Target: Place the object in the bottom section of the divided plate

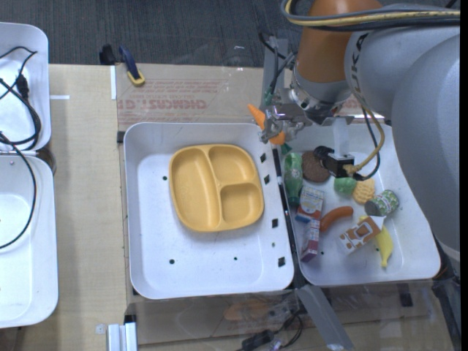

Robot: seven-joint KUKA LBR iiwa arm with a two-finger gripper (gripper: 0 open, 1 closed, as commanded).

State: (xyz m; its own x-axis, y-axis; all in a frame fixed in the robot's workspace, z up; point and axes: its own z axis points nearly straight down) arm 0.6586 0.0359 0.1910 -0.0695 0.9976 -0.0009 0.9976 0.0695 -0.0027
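Carrot perhaps in gripper, tip up-left

Two white bins lie below the gripper: one yellow divided plate left, about ten small items right.

I work in a robotics lab, not a kitchen. My arm, grey with an orange band and loose cables looped around it, reaches over a plain wooden tabletop fitted with two shallow white bins side by side. One bin holds a yellow divided plate; the other holds a jumble of toy food. Black cables trail across white trays at the far left. Dark carpet lies beyond the tabletop, and a clamp sits at its edge.
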